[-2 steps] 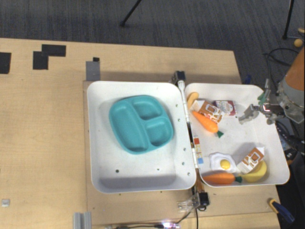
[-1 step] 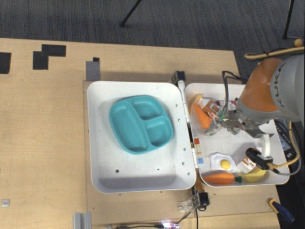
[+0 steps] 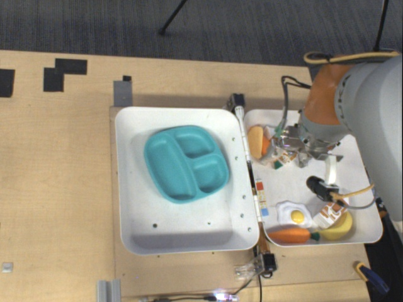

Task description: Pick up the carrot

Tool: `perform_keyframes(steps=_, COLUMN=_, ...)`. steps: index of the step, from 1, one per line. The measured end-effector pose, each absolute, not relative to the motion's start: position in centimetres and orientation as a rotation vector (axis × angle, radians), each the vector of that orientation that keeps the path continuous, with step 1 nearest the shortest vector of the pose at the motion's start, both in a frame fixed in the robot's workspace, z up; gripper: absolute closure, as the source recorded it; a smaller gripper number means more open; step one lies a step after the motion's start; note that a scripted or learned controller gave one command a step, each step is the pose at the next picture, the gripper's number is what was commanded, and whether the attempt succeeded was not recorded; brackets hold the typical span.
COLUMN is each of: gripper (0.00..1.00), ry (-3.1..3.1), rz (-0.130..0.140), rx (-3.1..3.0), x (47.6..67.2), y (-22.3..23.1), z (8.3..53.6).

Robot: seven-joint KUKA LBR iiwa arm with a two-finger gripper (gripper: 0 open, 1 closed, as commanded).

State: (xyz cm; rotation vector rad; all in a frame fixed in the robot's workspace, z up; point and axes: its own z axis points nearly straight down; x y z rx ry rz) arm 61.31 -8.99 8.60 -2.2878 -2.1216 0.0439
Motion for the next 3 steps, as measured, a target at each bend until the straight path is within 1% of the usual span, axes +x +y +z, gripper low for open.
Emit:
perform_keyframes(steps=1, gripper=0.00, ry=-2.148, rz=0.039, rx=-2.268, x=65.9, y=-9.3, z=8.3)
perform_keyframes(steps=2, gripper=1.00, ry=-2.160, rz=0.040, rx=-2.255, x=66.1, y=-9.1, z=9.6)
perform_keyframes(steps=3, gripper=0.00, ry=-2.162, rz=0.039, rx=-2.253, x=66.1, y=-9.0, z=9.6)
